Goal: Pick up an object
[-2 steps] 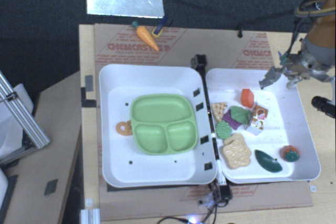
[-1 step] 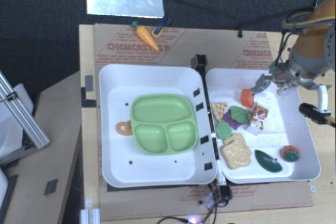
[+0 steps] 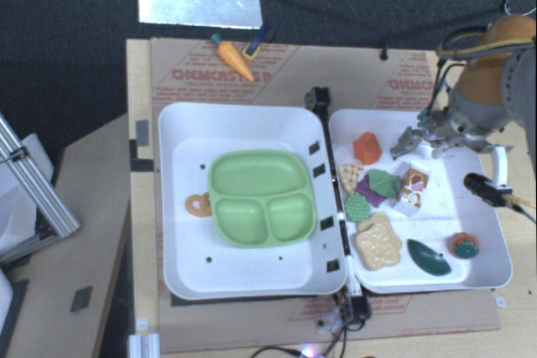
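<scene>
The gripper is hovering over the right bin's far side, whether apart or together I cannot tell, nearest the orange toy, and risking nudging the crowded neighbours instead of gripping anything.

Dark carpet (wooden bench atop).
</scene>
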